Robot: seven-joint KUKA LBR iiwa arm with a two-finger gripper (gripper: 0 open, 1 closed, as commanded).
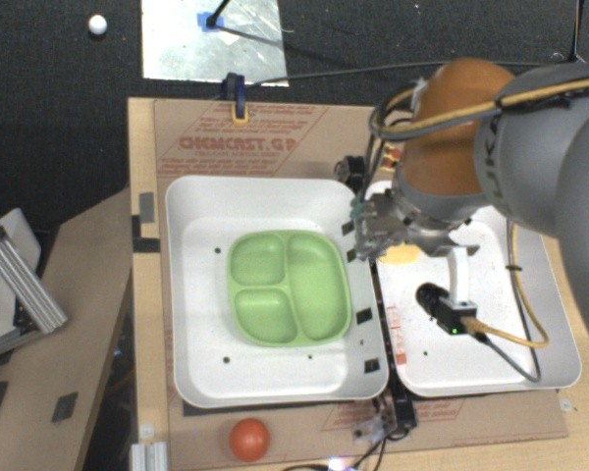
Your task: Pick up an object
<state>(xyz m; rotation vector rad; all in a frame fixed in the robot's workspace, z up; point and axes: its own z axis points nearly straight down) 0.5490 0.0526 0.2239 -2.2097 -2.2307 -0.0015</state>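
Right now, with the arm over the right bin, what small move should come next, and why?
Probably ease the tool straight down toward the yellow object: the wrist hangs just above it near the right bin's left wall, and the object is partly hidden beneath. I can't judge the finger state.

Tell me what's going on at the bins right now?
The arm reaches in from the right and hangs low over the right bin, near the wall between the bins. A yellow object lies just under its wrist; whether it is gripped cannot be made out. The left bin holds a green divided tray. An orange ball sits on the bench in front of the bins.
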